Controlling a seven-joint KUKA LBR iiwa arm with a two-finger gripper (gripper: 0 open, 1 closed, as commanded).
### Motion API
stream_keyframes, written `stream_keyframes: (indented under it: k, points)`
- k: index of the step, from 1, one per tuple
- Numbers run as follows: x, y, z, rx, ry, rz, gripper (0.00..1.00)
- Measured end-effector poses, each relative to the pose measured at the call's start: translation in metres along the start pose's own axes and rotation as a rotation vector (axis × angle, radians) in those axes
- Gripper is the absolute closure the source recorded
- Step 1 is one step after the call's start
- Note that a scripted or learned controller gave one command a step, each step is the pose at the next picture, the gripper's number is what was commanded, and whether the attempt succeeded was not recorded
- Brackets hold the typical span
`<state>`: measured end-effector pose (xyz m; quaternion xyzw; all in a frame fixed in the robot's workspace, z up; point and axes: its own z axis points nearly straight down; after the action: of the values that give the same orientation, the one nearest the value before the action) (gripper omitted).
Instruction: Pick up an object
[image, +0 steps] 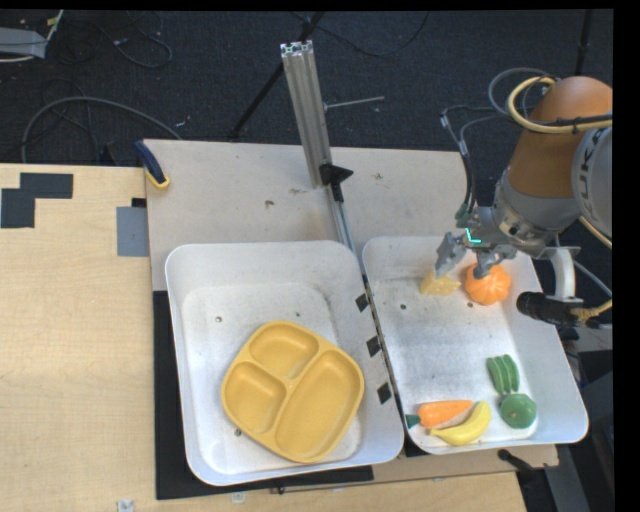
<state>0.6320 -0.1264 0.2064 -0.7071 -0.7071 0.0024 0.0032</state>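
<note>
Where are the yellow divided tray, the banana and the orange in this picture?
yellow divided tray (293, 391): camera view, on the ridge between its compartments.
banana (466, 428): camera view, middle of its curve.
orange (488, 287): camera view, centre of the fruit.

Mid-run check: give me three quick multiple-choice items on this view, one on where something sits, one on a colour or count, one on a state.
1. Where does the yellow divided plate lie?
A. in the left bin
B. in the right bin
C. on the wooden board

2. How many compartments does that plate have?
A. two
B. three
C. five

3. How does the plate sit?
A. flat, open side up
B. flipped over
C. propped on the bin wall

Key: 1 A, it rests on the floor of the left bin. 2 B, two small sections and one long one. 3 A, its hollows face the camera.
</note>
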Motion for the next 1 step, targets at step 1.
stream_keyframes:
  k: [1]
  points:
    - [0.0000, 0.0012, -0.0023, -0.005, -0.001, -0.001, 0.00]
